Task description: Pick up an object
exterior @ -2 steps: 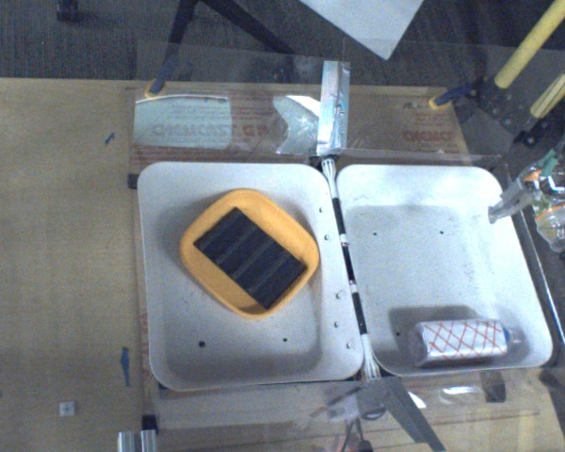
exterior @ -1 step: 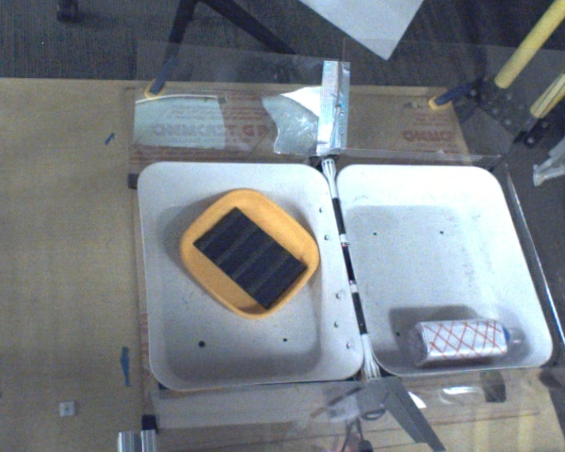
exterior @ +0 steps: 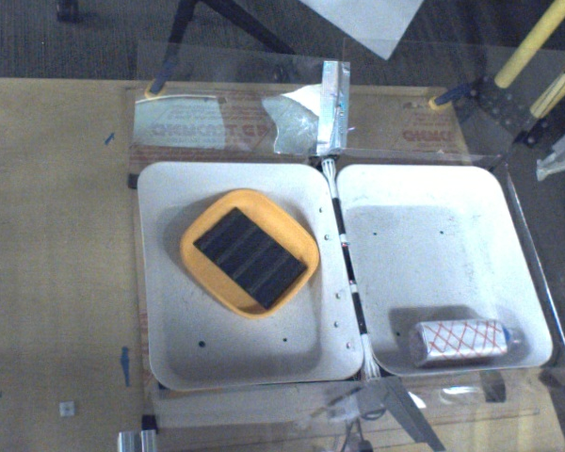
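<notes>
Bottle [exterior: 463,339], white with red crosshatch, lies on its side in the right bin [exterior: 424,205] along the near wall, long axis parallel to that wall, cap toward the near right corner. Left bin [exterior: 160,347] holds an orange-rimmed dark pad [exterior: 250,252]. Gripper state: cannot tell.

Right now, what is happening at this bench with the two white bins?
Nothing is being handled at this moment. A yellow tray with a dark ridged insert lies in the left bin. A small bottle with a red crosshatch label lies on its side near the front wall of the right bin. Both are untouched, so the pick has not started.
</notes>
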Tool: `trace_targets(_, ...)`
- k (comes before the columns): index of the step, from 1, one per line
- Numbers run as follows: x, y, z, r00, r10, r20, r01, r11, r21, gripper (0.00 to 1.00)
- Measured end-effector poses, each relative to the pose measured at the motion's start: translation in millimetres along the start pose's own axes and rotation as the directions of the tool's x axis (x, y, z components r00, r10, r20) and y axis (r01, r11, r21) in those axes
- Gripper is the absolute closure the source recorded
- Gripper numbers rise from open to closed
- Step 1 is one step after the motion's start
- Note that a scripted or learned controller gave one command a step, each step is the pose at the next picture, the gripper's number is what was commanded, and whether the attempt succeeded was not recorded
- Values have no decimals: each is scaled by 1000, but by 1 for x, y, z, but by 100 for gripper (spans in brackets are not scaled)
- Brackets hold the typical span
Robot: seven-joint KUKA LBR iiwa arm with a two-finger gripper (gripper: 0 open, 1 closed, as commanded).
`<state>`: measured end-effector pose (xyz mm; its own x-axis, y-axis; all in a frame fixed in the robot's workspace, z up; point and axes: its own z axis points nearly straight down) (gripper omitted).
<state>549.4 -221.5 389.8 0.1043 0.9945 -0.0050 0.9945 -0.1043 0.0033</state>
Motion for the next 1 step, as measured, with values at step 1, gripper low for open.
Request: trace_targets(1, 72, 27, 169, 999, 52, -5, -52, 999, 6, 100)
